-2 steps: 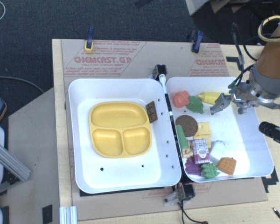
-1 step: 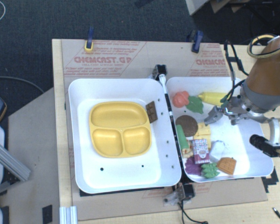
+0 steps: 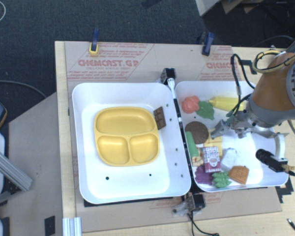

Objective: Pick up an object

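The right bin point(image 3: 265, 180) holds several toy foods. There is a pink-red piece point(image 3: 190, 103), a green leaf point(image 3: 205, 111), a yellow banana-like piece point(image 3: 224, 103) and a brown round cookie point(image 3: 197, 131). Nearer the front lie a green cucumber point(image 3: 191, 145), a small printed packet point(image 3: 211, 157), purple grapes point(image 3: 205, 170), broccoli point(image 3: 220, 180), a waffle point(image 3: 239, 174) and a white piece point(image 3: 229, 156). My gripper point(image 3: 227, 127) hangs low over the middle of this bin, just right of the cookie and above the white piece. Nothing is visibly held in it.
The left bin point(image 3: 83, 132) carries a yellow divided plate point(image 3: 126, 134), with a small chocolate bar point(image 3: 160, 117) at its right rim. The arm's grey and orange body point(image 3: 275, 92) covers the right bin's far right side. Black cables loop near its upper right.
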You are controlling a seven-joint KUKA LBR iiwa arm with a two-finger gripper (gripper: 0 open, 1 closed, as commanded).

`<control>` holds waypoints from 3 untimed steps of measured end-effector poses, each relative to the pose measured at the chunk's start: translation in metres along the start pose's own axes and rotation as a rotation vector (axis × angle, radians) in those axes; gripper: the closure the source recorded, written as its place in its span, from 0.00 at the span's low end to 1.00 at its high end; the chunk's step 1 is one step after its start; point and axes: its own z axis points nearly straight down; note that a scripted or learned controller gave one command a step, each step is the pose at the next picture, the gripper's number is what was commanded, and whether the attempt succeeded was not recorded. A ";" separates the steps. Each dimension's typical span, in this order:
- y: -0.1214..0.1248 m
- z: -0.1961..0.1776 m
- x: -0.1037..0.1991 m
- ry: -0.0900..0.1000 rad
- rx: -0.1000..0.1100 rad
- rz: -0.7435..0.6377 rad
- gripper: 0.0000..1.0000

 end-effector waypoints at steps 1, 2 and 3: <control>0.002 0.013 0.001 0.002 -0.007 -0.002 0.00; 0.005 -0.002 -0.001 -0.004 -0.020 0.001 1.00; 0.010 -0.065 -0.002 -0.006 -0.015 -0.002 1.00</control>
